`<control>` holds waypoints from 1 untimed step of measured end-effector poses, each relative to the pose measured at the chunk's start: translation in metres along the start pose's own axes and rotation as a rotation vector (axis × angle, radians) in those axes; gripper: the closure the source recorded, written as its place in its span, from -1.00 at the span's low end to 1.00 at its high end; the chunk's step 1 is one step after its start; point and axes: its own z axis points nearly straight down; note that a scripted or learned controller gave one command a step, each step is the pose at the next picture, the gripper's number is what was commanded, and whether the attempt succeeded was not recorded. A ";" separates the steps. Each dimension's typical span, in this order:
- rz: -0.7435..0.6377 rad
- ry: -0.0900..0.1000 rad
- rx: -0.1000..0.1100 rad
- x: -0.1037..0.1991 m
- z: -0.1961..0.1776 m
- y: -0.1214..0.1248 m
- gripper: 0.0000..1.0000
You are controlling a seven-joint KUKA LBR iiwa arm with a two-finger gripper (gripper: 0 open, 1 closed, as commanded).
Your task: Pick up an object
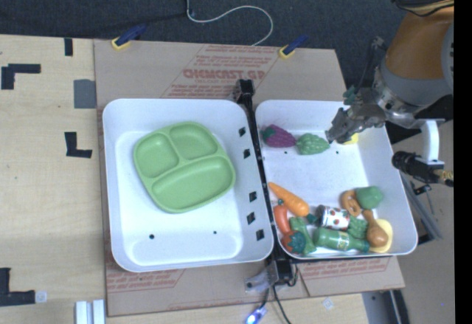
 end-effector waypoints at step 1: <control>-0.005 0.001 0.002 0.077 -0.032 -0.064 1.00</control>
